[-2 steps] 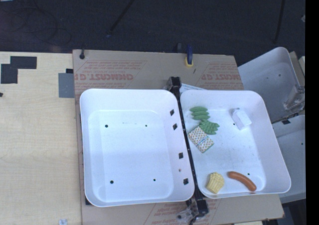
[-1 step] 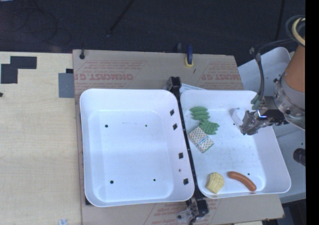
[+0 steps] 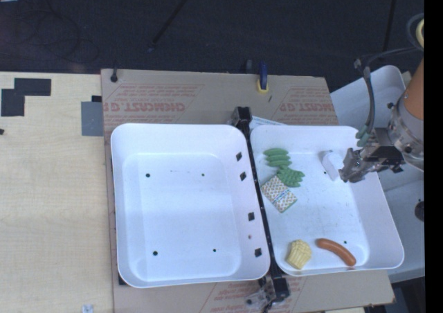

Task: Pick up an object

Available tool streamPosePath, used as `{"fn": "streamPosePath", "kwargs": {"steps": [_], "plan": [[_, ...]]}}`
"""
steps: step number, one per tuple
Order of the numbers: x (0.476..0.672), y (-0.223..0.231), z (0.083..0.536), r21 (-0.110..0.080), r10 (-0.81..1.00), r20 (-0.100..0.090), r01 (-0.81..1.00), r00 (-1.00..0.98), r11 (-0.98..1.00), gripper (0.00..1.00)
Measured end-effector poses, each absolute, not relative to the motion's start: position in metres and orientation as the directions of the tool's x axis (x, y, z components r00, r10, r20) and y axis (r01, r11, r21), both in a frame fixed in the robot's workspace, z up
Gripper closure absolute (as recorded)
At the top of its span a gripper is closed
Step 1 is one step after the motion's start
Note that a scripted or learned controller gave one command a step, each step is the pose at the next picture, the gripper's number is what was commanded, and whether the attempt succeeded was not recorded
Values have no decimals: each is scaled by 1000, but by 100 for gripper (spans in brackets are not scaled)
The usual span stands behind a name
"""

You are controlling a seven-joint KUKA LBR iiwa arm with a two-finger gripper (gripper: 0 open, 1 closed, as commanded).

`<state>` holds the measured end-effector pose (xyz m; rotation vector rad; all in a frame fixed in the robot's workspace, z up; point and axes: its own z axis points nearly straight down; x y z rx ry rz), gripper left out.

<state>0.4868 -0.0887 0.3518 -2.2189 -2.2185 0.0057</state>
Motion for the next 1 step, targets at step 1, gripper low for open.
{"fn": "streamPosePath", "kwargs": {"steps": [1], "plan": [[487,-89,361,-8,1000,0,1000,0,0,100]]}}
